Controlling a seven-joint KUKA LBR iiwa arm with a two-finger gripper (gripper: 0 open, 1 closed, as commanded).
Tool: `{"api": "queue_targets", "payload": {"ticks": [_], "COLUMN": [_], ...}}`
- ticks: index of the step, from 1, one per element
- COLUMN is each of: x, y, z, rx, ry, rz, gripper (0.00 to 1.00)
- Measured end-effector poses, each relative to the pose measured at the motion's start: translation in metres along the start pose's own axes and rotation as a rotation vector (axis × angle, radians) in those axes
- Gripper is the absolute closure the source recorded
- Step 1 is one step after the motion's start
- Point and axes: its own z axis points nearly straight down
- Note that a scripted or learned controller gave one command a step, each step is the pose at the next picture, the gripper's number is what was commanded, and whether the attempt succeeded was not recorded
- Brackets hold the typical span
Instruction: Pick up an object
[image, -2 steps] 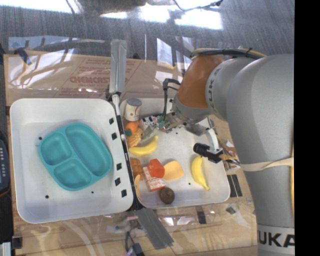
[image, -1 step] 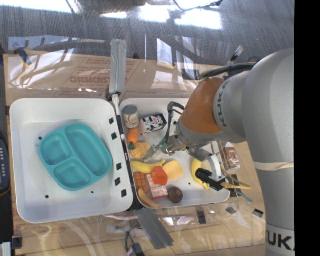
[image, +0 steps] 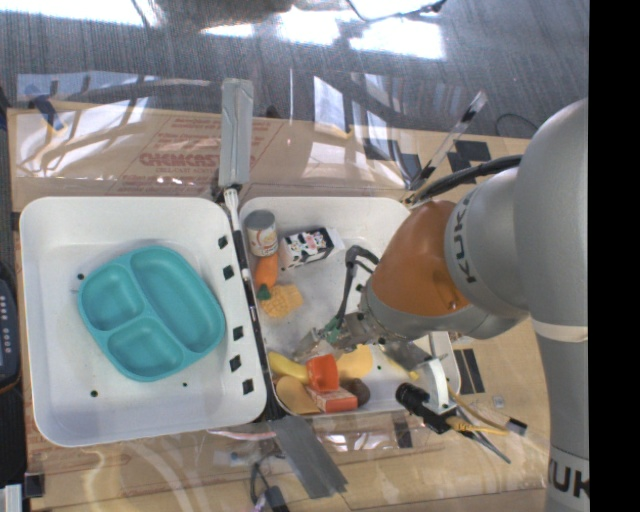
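The right bin (image: 385, 215) holds a small tin can (image: 261, 233), a carrot (image: 265, 272), a black-and-white carton (image: 306, 246) and a yellow ridged piece (image: 281, 300) along its left side. Near its front lie a banana (image: 287, 366), an orange-red block (image: 322, 372), a red flat piece (image: 335, 401), a pale yellow piece (image: 356, 360) and a small brown item (image: 361, 392). My gripper (image: 331, 332) hangs low in this bin, just above the orange-red block and the pale yellow piece. The wrist hides the bin's right half.
The left bin (image: 50, 300) holds a teal divided plate (image: 150, 312). A grey divider strip (image: 236, 130) runs between the bins at the back. The arm's orange band (image: 425, 270) and grey body cover the right of the bench.
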Motion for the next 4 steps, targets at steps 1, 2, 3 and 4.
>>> {"api": "queue_targets", "payload": {"ticks": [1,2,3,4], "x": [-0.106,-0.045,-0.022,-0.022], "y": [0.048,0.001,-0.018,-0.017], "z": [-0.047,-0.035,0.0,-0.01], "rx": [-0.005,0.002,-0.001,-0.002], "ry": [-0.006,0.003,0.0,-0.001], "rz": [-0.077,-0.1,-0.084,-0.089], "gripper": [0.0,0.0,0.0,1.0]}}
